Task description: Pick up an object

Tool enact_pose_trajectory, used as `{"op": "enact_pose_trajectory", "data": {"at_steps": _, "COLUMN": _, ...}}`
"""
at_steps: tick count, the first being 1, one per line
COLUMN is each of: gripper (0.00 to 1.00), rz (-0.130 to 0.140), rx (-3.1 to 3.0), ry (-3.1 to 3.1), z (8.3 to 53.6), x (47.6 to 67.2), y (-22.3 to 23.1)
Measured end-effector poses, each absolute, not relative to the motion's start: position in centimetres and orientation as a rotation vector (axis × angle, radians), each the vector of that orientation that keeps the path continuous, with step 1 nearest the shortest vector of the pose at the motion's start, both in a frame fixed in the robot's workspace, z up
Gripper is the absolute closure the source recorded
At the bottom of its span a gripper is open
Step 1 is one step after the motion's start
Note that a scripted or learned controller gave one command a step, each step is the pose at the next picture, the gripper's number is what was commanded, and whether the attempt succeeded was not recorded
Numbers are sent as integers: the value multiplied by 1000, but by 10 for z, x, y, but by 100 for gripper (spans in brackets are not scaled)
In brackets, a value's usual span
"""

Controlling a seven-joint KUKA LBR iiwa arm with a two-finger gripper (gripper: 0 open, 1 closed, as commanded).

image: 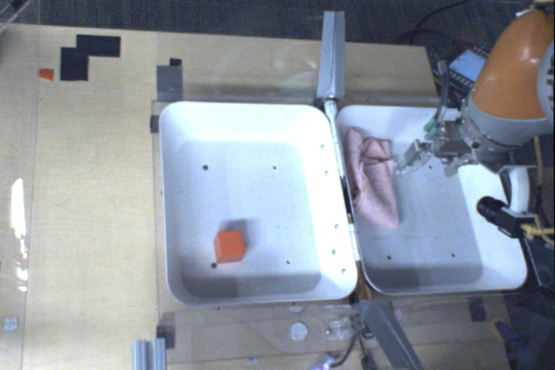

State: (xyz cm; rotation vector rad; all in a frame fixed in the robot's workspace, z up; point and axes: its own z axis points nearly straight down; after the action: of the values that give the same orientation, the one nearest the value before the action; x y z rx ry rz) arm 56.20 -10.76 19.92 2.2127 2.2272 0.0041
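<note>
Hand (414, 159) just beside pink cloth (373, 186), right bin (451, 273).

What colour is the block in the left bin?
Orange block, clearest in the camera view.

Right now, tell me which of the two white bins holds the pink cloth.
The right bin, the one under the hand. The pink cloth lies crumpled along its left wall. The left bin holds an orange block instead.
</note>
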Motion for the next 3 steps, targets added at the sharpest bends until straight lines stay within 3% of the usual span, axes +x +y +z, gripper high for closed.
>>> {"op": "enact_pose_trajectory", "data": {"at_steps": 1, "gripper": 0, "rz": 3, "rx": 2218, "ry": 2221, "z": 144, "x": 619, "y": -174}}
{"op": "enact_pose_trajectory", "data": {"at_steps": 2, "gripper": 0, "rz": 11, "rx": 2060, "ry": 2360, "z": 89, "x": 657, "y": -121}}
{"op": "enact_pose_trajectory", "data": {"at_steps": 3, "gripper": 0, "rz": 13, "rx": 1866, "ry": 2512, "z": 91, "x": 585, "y": -101}}
